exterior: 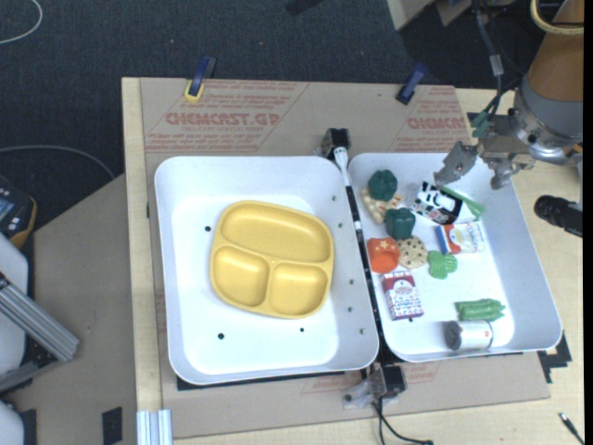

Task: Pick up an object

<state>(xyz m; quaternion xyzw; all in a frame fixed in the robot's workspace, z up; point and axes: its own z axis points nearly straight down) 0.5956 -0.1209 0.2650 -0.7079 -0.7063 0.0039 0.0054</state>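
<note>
1. Where the arm reaches in from the right, its gripper (480, 167) hangs over the upper part of the right bin (528, 248), fingers spread apart and grasping nothing.
2. Just below the fingertips lies a black-and-white cow toy (434, 202), with a green strip (466, 202) beside it; neither sits between the fingers.
3. Upper left in the right bin: a dark green lump (381, 184) above a pale biscuit-like piece (382, 206) and a second dark green block (400, 222).
4. Middle of that bin: an orange-red piece (382, 252) touching a speckled cookie (412, 252), a light green toy (442, 264), and a small white carton with red and blue print (460, 238).
5. Lower part: a red-and-white packet (403, 297), a green vegetable-shaped item (479, 310), and a white cylinder with a grey cap (468, 336).
6. Left bin (176, 248): a yellow three-compartment tray (271, 259), lying flat near the centre.
7. Both bins rest on a cardboard sheet (278, 109) held by clamps at its far edge.
</note>
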